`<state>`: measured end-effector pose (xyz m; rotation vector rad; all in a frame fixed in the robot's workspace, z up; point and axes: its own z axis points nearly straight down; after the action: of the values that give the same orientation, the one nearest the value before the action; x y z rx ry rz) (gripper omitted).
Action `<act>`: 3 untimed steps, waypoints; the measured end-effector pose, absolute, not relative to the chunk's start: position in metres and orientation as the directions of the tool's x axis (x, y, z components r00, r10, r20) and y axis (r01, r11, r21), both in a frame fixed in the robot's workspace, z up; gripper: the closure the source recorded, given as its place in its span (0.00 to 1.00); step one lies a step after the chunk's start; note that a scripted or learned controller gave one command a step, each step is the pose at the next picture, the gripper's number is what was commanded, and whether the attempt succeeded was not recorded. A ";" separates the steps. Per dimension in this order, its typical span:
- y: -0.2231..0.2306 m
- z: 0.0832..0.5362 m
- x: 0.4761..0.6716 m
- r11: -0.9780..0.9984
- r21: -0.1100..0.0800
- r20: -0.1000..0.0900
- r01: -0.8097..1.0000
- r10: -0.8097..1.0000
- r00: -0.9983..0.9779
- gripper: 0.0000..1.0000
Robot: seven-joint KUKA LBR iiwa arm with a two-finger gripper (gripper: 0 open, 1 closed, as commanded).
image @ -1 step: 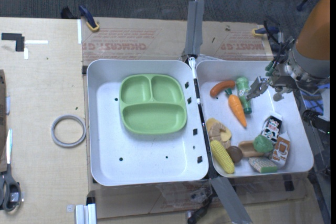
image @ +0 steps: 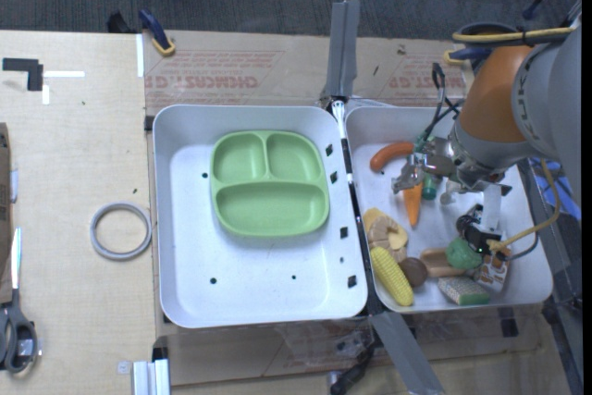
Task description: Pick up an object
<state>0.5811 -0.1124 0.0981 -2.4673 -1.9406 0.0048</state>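
My pincer (image: 418, 178) hangs low in the right-hand shallow white plastic bin (image: 518, 291), and I cannot tell how far it is parted or whether it grips anything; the orange plastic carrot (image: 413, 203) lies just under it, touching or nearly so. I judge a slip likely: the carrot tapers, and the curved orange-red sausage-shaped toy (image: 390, 154) crowds close behind. My grey arm reaches in from the right, wrist bent downward.

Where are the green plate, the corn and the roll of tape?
green plate (image: 270, 209), camera view, wide lower compartment.
corn (image: 391, 277), camera view, middle of the cob.
roll of tape (image: 100, 218), camera view, left side of the ring.
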 end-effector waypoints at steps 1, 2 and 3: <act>-0.114 0.108 0.581 -0.240 -0.003 0.000 0.971 0.971 0.240 1.00; -0.035 0.221 0.594 -0.203 -0.001 -0.002 0.979 0.979 0.203 1.00; -0.035 0.220 0.594 -0.203 -0.003 -0.002 0.979 0.979 0.203 0.00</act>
<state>0.5936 -0.0355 0.2202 -2.4358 -1.9830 0.0052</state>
